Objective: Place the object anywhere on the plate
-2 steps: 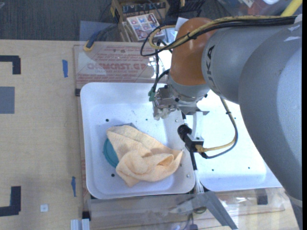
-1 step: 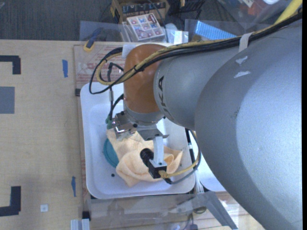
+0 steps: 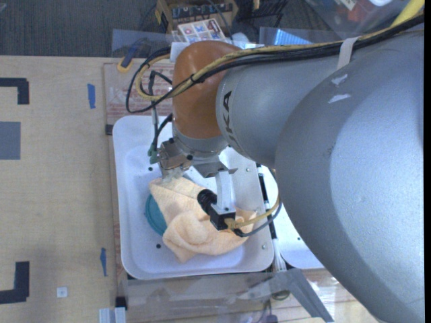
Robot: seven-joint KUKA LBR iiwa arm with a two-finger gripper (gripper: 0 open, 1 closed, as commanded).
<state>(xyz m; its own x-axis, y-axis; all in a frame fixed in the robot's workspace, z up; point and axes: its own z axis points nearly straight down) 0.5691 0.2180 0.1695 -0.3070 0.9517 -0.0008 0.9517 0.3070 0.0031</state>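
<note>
Two white bins (image 3: pixel 128 180) on wood bench (image 3: pixel 54 180), yellow cloth (image 3: pixel 192 224) covering teal plate (image 3: pixel 153 215).

A crumpled yellow cloth (image 3: pixel 195 224) is lying in the left white bin (image 3: pixel 128 180), covering most of a teal plate (image 3: pixel 153 215) whose edge is showing at the cloth's left. The gripper (image 3: pixel 168 170) is being held low at the cloth's upper edge, beneath the orange band (image 3: pixel 195 86).
</note>
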